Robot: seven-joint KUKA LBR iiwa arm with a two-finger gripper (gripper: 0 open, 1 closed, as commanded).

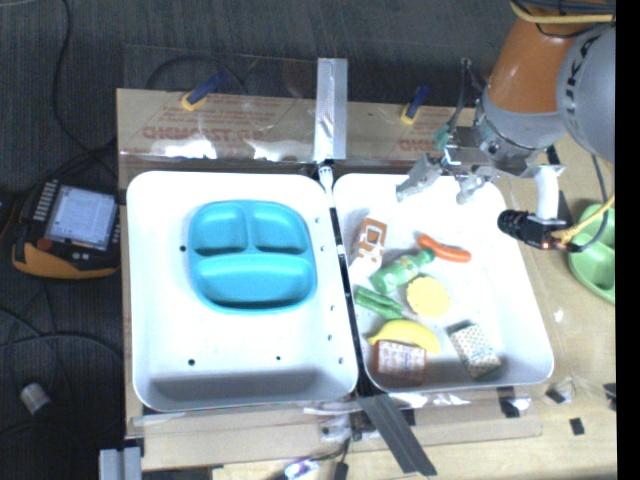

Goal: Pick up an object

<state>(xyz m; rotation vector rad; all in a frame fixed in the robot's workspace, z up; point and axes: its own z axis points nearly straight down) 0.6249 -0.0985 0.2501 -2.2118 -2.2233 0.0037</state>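
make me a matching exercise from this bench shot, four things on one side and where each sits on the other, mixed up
Things:
1. blue divided plate
2. orange carrot
3. patterned box
4. claw

Places:
A. near-right corner of the right bin
B. above the far edge of the right bin, fingers spread, nothing between them
C. middle of the left bin
D. right bin, just right of the green bottle

Pairs: 1-C, 2-D, 3-A, 4-B
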